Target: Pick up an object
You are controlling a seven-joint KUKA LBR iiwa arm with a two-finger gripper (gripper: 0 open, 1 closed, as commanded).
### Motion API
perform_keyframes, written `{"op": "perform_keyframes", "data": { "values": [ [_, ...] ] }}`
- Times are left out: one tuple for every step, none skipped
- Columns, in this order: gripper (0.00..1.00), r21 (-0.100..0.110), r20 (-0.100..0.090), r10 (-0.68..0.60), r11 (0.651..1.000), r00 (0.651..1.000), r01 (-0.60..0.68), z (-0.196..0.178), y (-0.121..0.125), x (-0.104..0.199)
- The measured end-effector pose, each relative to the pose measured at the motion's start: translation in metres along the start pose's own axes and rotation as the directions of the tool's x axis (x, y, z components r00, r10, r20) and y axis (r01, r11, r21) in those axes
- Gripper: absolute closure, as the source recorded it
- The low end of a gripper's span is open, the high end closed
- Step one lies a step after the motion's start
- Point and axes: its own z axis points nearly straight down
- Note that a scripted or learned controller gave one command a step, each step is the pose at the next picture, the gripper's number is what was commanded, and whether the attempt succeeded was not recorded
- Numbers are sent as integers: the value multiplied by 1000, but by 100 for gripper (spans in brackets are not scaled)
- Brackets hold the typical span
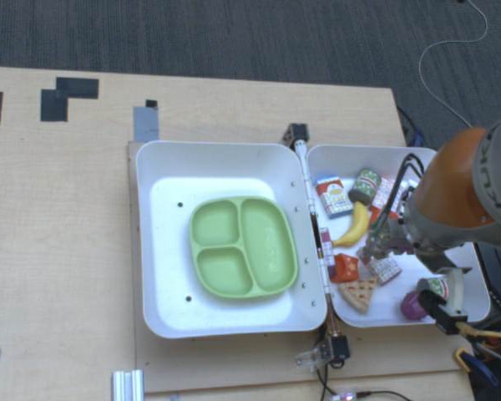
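The right bin (pixel 342 317) holds several toy foods: a banana (pixel 355 225), a red box (pixel 333 197), a green can (pixel 366 185), a small red packet (pixel 345 267), a pizza slice (pixel 359 294), a purple piece (pixel 412 306) and a pink-and-white checked box (pixel 386 268). My gripper (pixel 378 251) is low in this bin, right over the checked box and just right of the banana. The arm's orange band (pixel 451 192) and grey wrist hide the bin's right half.
The left bin (pixel 150 224) carries a light green divided plate (pixel 243 247) at its middle. A black latch (pixel 297 134) sits at the top of the wall between the bins. Cables and a connector (pixel 334 349) lie at the bench's front edge.
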Motion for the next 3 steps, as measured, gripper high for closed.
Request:
{"op": "perform_keyframes", "data": {
  "values": [
    [0,0,0,1,1000,1000,-1,0,0,0],
    [100,-4,-1,-5,1000,1000,5,-10,2,1],
    [0,-4,-1,-4,1000,1000,4,-10,2,1]
  ]
}}
